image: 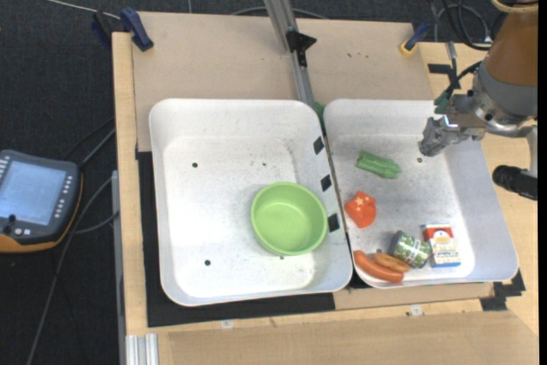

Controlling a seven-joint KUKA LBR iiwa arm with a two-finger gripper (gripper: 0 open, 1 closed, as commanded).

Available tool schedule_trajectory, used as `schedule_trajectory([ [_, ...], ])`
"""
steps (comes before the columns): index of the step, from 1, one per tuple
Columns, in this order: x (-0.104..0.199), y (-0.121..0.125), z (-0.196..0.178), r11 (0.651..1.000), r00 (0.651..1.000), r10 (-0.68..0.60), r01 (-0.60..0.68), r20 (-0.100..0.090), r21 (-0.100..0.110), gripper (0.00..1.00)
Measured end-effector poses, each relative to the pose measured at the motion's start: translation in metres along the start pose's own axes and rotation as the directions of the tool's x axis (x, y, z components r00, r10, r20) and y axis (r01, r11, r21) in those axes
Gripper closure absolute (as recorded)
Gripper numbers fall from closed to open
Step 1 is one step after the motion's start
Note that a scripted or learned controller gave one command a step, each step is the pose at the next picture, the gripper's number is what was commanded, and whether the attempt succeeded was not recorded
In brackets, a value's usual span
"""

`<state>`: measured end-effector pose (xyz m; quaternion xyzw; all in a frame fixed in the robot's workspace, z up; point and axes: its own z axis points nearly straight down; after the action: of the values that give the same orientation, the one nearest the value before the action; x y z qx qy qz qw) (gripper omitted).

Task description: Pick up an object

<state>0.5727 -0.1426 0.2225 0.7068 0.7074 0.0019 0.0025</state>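
Reaching in from the right, the gripper [433,138] hangs above the upper right part of the right bin [479,209]; whether it is wide or narrow cannot be told at this size, and nothing shows in its grasp. The green pickle-shaped object [378,165] lies just left of it on the bin floor. Below that sits the red-orange pepper [361,209], near the divider between the bins. Along the right bin's lower edge lie the hot dog [379,266], the small green can [411,250] and the red and white box [440,246], close together. The left bin [205,184] holds a green bowl [288,218], upright, near its lower right corner.
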Motion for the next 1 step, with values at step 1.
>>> schedule_trajectory([
  [1, 0.0000, 0.0012, -0.0530, 1.000, 1.000, 0.000, 0.000, 0.000, 0.000, 1.00],
])
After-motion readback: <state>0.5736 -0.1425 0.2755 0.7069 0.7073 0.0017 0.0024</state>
